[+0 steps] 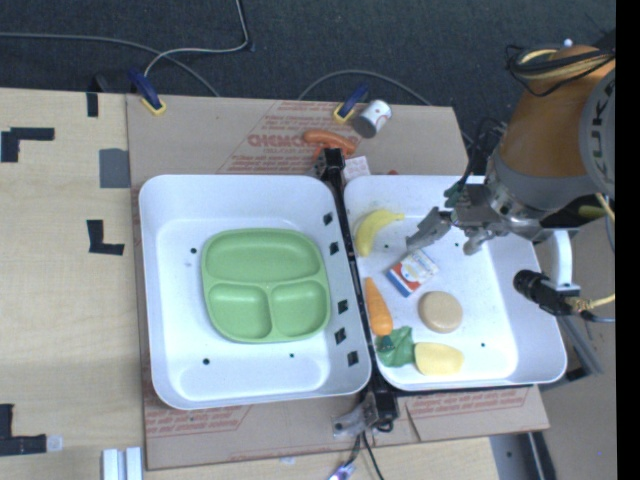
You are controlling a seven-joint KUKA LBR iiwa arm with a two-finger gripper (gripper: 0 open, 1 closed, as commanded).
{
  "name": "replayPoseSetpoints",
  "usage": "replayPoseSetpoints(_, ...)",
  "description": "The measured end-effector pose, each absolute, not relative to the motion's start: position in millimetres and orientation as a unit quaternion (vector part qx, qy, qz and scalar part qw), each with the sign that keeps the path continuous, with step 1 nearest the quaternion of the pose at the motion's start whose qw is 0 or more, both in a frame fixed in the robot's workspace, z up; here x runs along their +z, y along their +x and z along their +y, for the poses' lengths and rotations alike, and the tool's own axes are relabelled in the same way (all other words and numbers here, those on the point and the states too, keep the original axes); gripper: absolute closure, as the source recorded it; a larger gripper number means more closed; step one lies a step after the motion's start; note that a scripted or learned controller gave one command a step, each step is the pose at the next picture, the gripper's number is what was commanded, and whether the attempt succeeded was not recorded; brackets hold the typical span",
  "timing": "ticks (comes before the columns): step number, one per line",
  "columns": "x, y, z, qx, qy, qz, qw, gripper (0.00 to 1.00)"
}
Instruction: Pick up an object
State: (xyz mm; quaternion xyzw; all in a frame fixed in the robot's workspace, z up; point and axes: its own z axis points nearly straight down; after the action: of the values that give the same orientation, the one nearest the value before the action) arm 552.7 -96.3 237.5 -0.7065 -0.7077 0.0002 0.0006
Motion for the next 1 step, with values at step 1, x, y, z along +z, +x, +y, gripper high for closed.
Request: replayPoseSetpoints(1, 112.9, 587.1, -108.7, 0.0009, -0.707, -0.707, 0.001, 0.00)
